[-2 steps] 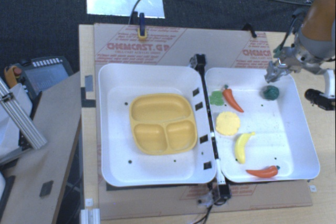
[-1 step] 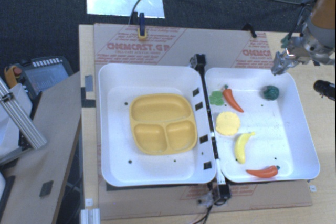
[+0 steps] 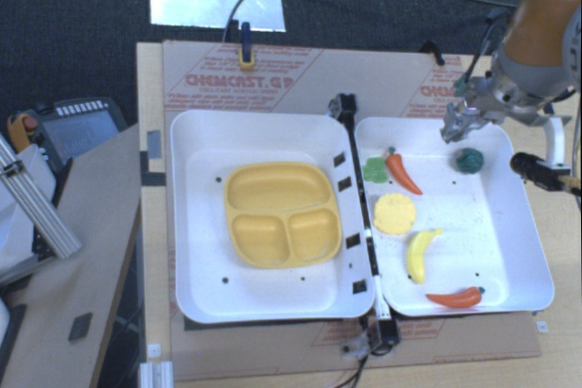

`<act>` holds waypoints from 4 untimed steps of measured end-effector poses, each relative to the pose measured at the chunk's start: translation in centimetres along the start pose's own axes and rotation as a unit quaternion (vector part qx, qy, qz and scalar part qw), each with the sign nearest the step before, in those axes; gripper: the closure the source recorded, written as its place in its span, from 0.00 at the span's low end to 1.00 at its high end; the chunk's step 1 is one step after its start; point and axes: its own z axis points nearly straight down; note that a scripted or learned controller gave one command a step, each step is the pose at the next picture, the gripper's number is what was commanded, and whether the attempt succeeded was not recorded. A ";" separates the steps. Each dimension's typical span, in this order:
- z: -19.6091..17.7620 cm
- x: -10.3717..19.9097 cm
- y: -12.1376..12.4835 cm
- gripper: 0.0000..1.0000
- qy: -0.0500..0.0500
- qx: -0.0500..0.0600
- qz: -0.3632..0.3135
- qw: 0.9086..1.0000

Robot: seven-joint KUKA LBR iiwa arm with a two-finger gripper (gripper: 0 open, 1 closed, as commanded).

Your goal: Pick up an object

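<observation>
Because the small dark-green round toy (image 3: 469, 161) sits just beside the gripper (image 3: 454, 126), a descent could knock it away.

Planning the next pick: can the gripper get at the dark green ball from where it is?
Probably yes. The gripper hangs just up-left of the ball, which sits apart from the carrot, nothing between.
</observation>
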 end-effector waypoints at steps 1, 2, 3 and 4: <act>-0.9 5.5 -1.1 1.00 0.000 -0.001 0.000 1.000; 0.5 10.7 -2.7 1.00 0.000 0.000 0.000 1.000; 0.2 15.6 -2.9 1.00 0.000 -0.001 0.000 1.000; -0.4 20.8 -4.3 1.00 0.000 0.000 -0.001 1.000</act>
